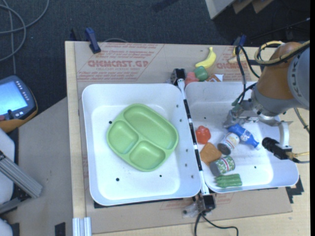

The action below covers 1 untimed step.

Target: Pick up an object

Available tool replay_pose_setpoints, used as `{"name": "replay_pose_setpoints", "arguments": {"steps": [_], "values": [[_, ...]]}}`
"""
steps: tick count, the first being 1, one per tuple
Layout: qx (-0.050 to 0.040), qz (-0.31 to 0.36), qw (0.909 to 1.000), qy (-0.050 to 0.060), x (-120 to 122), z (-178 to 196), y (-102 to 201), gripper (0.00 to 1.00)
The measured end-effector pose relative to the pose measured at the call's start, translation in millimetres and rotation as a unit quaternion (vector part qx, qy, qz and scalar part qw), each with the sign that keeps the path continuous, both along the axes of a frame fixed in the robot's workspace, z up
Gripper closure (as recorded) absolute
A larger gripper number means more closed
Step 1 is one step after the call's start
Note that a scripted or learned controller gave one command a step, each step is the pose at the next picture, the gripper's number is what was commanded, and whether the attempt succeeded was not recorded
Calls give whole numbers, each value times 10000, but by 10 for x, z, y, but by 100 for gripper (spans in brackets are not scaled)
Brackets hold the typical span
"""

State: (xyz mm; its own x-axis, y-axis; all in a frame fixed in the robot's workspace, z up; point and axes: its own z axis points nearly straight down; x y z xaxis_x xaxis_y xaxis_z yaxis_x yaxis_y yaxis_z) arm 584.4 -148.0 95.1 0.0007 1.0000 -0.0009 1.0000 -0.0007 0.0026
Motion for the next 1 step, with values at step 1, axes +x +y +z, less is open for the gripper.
{"name": "replay_pose_setpoints", "arguments": {"steps": [1], "values": [[18, 66, 10000, -59, 472, 965, 1030, 100]]}}
